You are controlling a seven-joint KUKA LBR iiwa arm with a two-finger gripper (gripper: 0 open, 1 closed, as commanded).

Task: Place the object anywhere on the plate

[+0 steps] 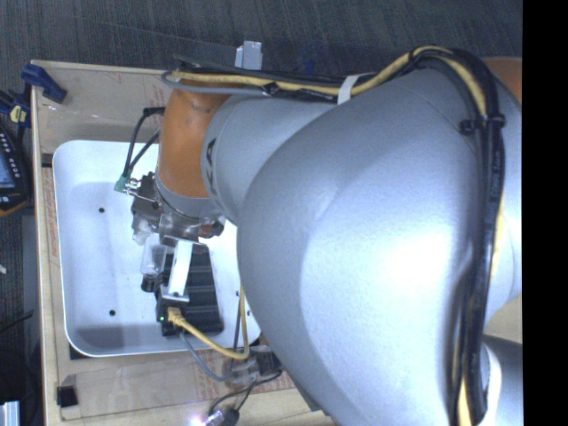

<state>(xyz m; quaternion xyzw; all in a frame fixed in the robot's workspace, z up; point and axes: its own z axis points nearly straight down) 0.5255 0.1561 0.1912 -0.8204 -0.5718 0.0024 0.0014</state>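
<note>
Object and plate hidden behind arm

Object location: cannot tell; the grey arm covers most of the bench. Tool hangs low over the left bin; its state cannot be told. Risk: a blind descent could miss or strike the bin floor.

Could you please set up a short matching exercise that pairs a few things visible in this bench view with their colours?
Things:
1. band above the wrist
2. bin
3. arm
4. clamp at the bench's far left corner

Colours:
A. white
B. blue
C. orange
D. grey

Pairs: 1-C, 2-A, 3-D, 4-B
</note>
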